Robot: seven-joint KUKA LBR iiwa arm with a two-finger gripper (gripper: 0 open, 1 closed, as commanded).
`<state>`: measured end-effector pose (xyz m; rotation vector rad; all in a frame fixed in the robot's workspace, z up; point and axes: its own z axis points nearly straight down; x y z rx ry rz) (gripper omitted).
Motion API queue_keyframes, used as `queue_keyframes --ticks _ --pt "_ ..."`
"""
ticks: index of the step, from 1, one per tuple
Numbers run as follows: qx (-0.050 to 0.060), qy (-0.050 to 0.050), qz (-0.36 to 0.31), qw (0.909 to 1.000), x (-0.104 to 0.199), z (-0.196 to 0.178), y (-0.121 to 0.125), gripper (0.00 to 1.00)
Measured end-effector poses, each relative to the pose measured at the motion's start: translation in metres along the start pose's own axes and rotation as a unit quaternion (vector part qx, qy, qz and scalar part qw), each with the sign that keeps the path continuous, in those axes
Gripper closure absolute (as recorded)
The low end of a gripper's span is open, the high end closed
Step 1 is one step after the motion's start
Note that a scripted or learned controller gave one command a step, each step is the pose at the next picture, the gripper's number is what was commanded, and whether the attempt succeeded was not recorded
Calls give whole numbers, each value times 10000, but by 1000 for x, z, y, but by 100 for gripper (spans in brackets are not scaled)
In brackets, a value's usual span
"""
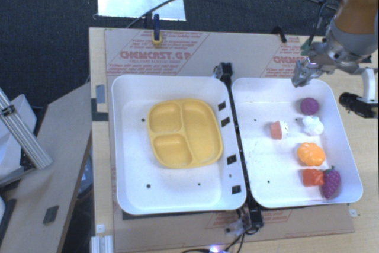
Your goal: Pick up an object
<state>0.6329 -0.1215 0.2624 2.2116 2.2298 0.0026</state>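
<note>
Six small toy foods sit in the right bin [349, 145]; hand [301, 77], can't tell its state, hovers by the purple ball [309, 106], probably light, slippery, best pinched across its middle.

Small toy foods [310, 154] scattered, right bin [260, 186]

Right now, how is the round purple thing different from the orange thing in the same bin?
The round purple toy lies near the far edge of the right bin, close under the gripper; the orange toy lies nearer the front. The purple toy is smaller and darker; the orange toy is bigger and brighter. Both are roundish, and both lie loose on the bin floor.
</note>
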Motion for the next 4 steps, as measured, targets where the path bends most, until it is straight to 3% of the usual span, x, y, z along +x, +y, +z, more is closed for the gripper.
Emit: queue_keyframes --ticks 2,3,4 --pt "6 3 -3 10000 107 32 -9 100" --pt "12 6 -6 10000 164 36 -26 100" --pt "-2 4 -2 10000 210 34 -23 100"
